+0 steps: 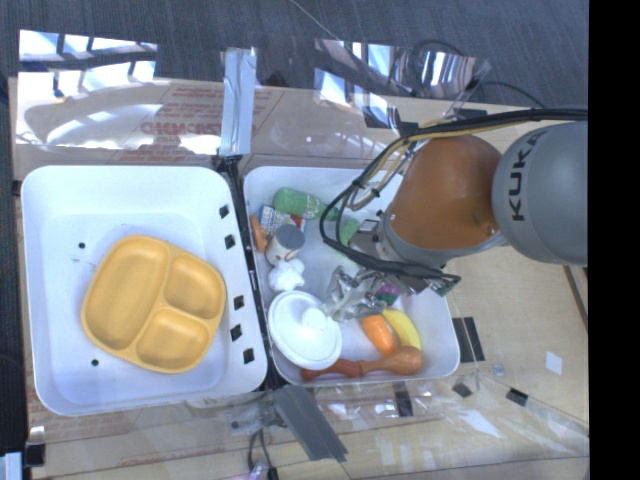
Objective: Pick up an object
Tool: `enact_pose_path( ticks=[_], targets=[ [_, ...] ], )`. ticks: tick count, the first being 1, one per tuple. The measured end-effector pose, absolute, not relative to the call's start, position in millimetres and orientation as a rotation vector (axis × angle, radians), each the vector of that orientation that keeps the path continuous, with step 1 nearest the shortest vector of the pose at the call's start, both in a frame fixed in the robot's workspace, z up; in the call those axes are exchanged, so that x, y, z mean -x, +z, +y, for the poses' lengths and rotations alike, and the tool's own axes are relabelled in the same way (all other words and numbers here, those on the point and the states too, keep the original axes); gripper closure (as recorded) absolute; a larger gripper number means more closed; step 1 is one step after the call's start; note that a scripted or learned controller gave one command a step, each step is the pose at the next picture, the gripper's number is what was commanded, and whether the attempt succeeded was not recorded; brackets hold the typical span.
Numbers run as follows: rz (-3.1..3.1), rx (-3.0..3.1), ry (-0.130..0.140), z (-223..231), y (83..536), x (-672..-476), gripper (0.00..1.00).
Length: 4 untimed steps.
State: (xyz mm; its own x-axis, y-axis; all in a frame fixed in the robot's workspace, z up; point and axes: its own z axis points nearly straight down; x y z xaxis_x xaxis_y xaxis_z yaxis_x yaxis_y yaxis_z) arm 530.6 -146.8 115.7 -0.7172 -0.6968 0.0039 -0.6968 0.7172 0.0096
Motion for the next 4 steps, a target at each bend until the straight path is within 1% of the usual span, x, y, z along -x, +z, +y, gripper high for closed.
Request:
enact_pose_path(
  ticks=[1,2,3,4],
  targets=[
    [-2.908,-1.180,-0.006,-147,118,-532.0,0.00],
    [-2.935,-1.156,0.006,-208,97,-488.8,0.00],
    [-2.925,-1.167,0.000,-206,103,-489.7,1.00],
    [-2.925,-1.170,0.000,-205,104,-490.2,0.00]
  ],
)
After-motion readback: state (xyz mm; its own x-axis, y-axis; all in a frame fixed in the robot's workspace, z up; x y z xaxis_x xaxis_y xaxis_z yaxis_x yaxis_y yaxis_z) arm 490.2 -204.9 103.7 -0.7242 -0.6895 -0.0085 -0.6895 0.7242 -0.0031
